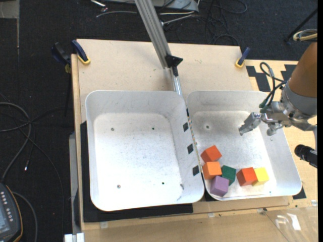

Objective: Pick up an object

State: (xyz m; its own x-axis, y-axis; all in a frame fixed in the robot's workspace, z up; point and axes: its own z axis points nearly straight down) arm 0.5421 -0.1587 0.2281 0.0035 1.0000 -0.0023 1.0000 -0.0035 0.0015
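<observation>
- The arm (303, 84) comes in from the right side of the bench (131, 64), its orange band showing above the grey wrist.
- The end effector (260, 124) hangs over the right bin (232, 105), above the bare upper part of the bin floor, toward its right side.
- Two grey fingers (247, 125) show, spread apart, one pointing down and to the left and the other shorter beside the wrist; nothing sits between them, so the end effector is open and holding nothing.
- The blocks lie clustered at the near end of the right bin, well apart from the end effector.
- An orange-red block (210, 154) sits closest to the dividing wall, with an orange block (212, 169) just below it, touching or nearly so.
- A green block (228, 173) sits just right of the orange one, and a purple block (219, 185) lies against the near rim below them.
- A red block (246, 176) and a yellow block (261, 175) sit side by side, touching, further right along the near rim.
- The left bin (131, 105) lies beside the right one, their rims overlapping at the middle.
- A slanted metal pole (154, 26) reaches down to the point where the two bins meet at the far side.
</observation>
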